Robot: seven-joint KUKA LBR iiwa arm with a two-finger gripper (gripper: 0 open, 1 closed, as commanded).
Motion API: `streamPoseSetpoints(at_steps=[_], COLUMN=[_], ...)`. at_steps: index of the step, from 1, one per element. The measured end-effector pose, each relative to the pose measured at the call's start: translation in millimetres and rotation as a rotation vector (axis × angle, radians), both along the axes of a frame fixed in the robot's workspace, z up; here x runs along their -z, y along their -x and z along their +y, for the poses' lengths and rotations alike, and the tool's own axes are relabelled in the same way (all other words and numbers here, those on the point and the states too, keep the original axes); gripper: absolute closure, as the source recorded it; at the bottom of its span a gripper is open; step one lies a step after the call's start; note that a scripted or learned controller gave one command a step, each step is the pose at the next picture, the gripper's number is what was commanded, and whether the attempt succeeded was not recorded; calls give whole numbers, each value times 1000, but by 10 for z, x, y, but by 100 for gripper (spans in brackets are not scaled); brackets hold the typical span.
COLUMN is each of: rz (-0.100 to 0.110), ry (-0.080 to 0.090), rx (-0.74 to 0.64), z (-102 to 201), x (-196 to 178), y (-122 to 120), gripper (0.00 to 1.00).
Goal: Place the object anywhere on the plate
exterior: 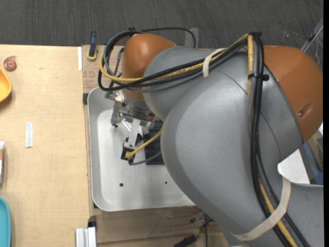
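Note:
My gripper (120, 118) hangs low over the far left part of a shallow white bin (103, 189), under the orange band of the wrist. The grey arm covers most of the bin, and I cannot make out any object at the gripper. No object lies on the bare bin floor at the front left. A yellow dish (3, 88) pokes in at the left edge of the view, on the wooden bench top. At the bottom left corner sits the rim of a teal dish (3, 223).
The wooden bench top (51, 163) stretches left of the bin. On it lie a small reddish round piece (9, 63) and a short white strip (29, 135). A blue-handled tool (93, 40) sits beyond the bin's far left corner.

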State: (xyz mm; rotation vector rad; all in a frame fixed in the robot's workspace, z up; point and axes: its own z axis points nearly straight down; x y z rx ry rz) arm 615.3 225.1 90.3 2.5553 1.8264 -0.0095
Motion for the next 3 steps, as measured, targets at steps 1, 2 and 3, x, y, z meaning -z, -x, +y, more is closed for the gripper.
streamPoseSetpoints(at_steps=[1, 2, 3], rz=[3, 1, 1], ry=[4, -3, -3], rx=[-1, -407, -407], z=[-13, -52, -53], x=[-75, -124, -125], y=[6, 348, 347], gripper=[100, 100, 0])
